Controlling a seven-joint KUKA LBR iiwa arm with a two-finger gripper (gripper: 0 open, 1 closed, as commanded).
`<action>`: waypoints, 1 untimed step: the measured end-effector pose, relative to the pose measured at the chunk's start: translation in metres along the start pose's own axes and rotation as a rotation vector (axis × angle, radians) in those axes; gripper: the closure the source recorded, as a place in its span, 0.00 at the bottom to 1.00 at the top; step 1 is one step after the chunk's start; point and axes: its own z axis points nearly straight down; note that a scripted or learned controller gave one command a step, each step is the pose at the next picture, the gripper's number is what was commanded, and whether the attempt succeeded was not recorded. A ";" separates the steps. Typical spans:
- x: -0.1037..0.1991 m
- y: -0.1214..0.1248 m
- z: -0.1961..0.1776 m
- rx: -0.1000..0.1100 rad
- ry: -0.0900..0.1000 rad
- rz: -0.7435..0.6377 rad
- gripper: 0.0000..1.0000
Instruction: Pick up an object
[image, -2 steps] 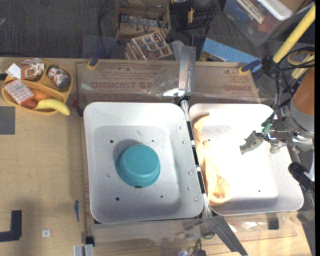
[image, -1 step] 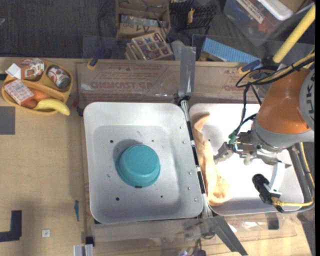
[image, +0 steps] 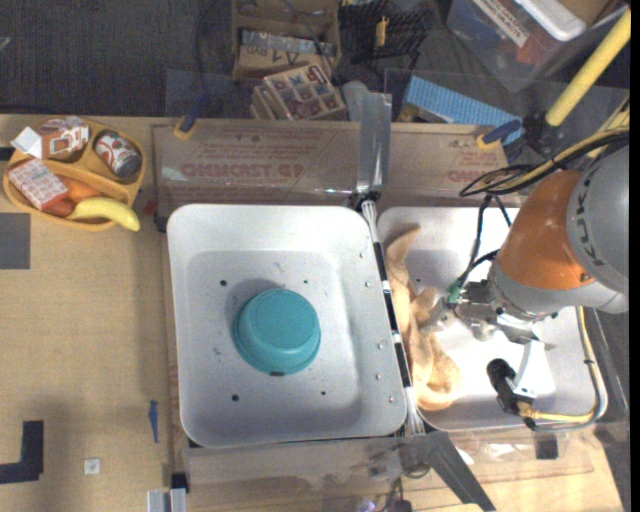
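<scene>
From above the bench, two shallow white bins sit side by side. The left bin (image: 200, 250) holds a teal bowl (image: 278, 331), turned upside down near the middle of the floor, well apart from the walls. The right bin (image: 570, 400) holds a long tan cloth-like thing (image: 425, 345) that lies along the bin's left wall, running from near the far corner down to the near corner, bunched and folded at its lower end.

The arm (image: 590, 240) comes in from the right and bends down over the right bin. Its orange band (image: 540, 235) sits above the wrist, and below it the grey wrist tilts toward the left, with black cables looping above. The gripper (image: 440, 305) points leftward and downward at the tan cloth, around the cloth's middle stretch, right by it or touching it; the slant makes it hard to be sure which. Whether the fingers are spread or pressed together cannot be made out from here, since the wrist and cloth blur together there.

A black and yellow part (image: 510, 385) hangs below the wrist, over the bin floor.

To the far left on the bench stands a yellow tray (image: 30, 205) of toy food, with a banana (image: 105, 211) at its near edge.
</scene>
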 end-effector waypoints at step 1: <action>0.003 0.067 -0.002 0.008 -0.001 -0.087 0.00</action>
